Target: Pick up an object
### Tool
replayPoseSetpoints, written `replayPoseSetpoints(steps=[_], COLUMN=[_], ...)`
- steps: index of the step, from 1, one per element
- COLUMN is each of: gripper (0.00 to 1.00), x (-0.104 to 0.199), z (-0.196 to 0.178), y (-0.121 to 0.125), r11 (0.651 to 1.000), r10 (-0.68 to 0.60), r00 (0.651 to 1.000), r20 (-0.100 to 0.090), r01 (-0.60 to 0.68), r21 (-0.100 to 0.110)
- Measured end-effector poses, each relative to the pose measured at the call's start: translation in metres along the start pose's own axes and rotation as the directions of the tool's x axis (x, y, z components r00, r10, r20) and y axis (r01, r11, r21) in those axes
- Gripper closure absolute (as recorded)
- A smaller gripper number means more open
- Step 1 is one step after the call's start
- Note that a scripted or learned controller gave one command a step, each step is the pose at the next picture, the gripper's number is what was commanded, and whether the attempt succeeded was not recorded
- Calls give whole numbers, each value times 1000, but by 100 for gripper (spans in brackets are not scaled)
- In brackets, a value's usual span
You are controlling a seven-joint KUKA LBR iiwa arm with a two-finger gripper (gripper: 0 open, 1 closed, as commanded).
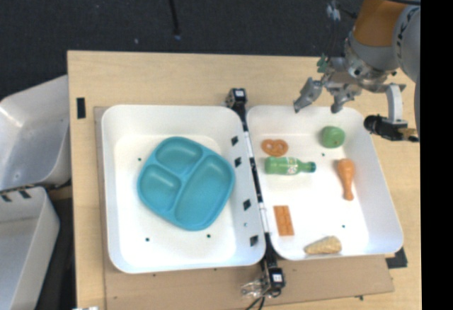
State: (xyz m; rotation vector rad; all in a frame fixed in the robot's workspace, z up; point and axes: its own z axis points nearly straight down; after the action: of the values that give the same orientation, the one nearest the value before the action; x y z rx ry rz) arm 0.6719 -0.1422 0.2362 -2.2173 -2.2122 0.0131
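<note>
Pincer [320, 101] apparently spread, nothing held

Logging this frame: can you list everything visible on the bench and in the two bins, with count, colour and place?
Bench: one, light wood, under both bins.
Left bin: one, white, shallow.
Right bin: one, white, shallow, beside the left bin.
Divided plate: one, blue, three compartments, middle of the left bin.
Pretzel: one, orange-brown, right bin, near the divider.
Bottle: one, green, lying on its side just below the pretzel.
Round fruit: one, green, upper part of the right bin.
Drumstick: one, orange, right side of the right bin.
Flat bar: one, orange, lower right bin.
Bread piece: one, tan, bottom edge of the right bin.
Arm: one, grey with orange band, upper right.
Gripper: one, grey, open, above the right bin's far edge.
</note>
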Motion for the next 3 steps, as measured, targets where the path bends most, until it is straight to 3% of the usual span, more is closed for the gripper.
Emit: replayPoseSetpoints(steps=[1, 3], gripper=[0, 0], x=[0, 4], z=[-10, 94], y=[2, 3], r11=[1000, 1000], r10=[-3, -4], r00=[1000, 1000], r20=[1, 4], r01=[3, 4], r21=[-14, -11])
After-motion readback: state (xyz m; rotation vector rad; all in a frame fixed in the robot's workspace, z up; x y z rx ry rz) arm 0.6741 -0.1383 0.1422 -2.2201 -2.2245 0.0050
